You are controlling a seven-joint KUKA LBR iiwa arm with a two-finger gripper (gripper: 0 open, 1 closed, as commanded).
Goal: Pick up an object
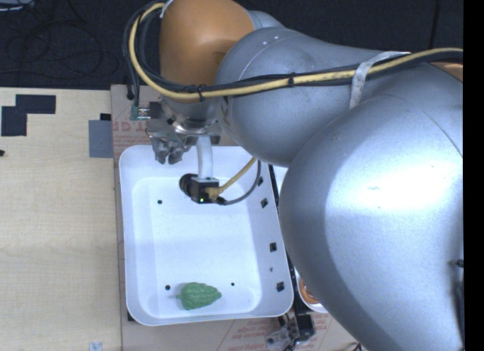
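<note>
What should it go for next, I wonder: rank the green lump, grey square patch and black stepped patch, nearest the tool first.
1. Grey square patch: on the bench, left of the tool.
2. Green lump, near end of the white bin, and black stepped patch, far left: too close to call.

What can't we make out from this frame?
- Right bin, camera view: nearly all of it is hidden by the arm.
- Orange patch at the arm's edge: cut off by the arm, so it can't be identified.
- Green lump in the left bin: too small to identify.
- Far rim of the left bin: partly covered by the gripper.
</note>
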